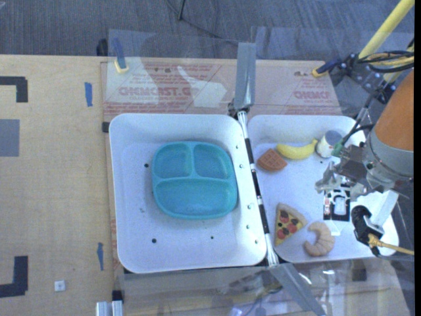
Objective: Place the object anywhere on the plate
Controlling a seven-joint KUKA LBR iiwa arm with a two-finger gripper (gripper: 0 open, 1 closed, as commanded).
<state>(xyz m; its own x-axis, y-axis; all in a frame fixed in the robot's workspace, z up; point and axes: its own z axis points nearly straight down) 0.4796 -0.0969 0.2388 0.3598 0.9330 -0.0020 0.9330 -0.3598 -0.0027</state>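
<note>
Plate (195,180) teal plastic, three compartments, left bin (131,236), hand (337,196) over right bin (289,133), grip unclear

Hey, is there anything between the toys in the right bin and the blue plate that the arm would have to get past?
Only the raised rims where the two bins meet. The plate sits in the left bin, with the banana, pizza slice and croissant in the right bin beside the gripper.
</note>
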